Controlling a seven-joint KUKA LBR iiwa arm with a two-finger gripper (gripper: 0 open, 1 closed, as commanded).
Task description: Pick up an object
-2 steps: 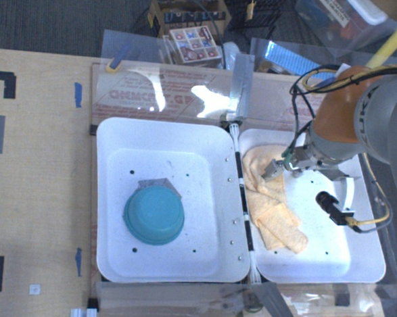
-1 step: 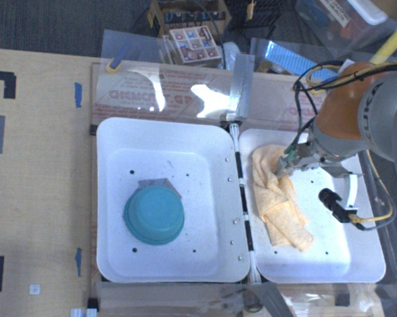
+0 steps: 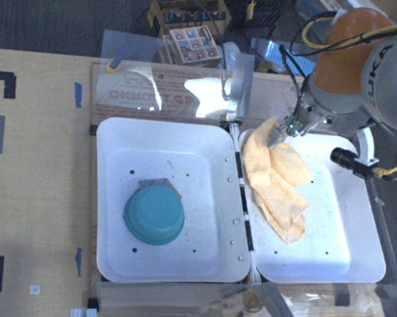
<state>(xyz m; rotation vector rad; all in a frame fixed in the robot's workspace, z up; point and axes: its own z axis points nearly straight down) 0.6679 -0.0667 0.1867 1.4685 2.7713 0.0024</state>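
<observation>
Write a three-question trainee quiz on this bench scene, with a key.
1. True or false: the teal bowl sits in the left bin.
2. What lies in the right bin? A) a yellow cloth B) a red cup C) a sponge
3. Fill in: the end effector is at the cloth's ____ end in the picture.

Key: 1 true; 2 A, the yellow cloth; 3 upper.

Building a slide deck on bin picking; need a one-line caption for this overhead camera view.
Gripper at the top of a yellow cloth in the right bin; teal bowl in the left bin.
</observation>
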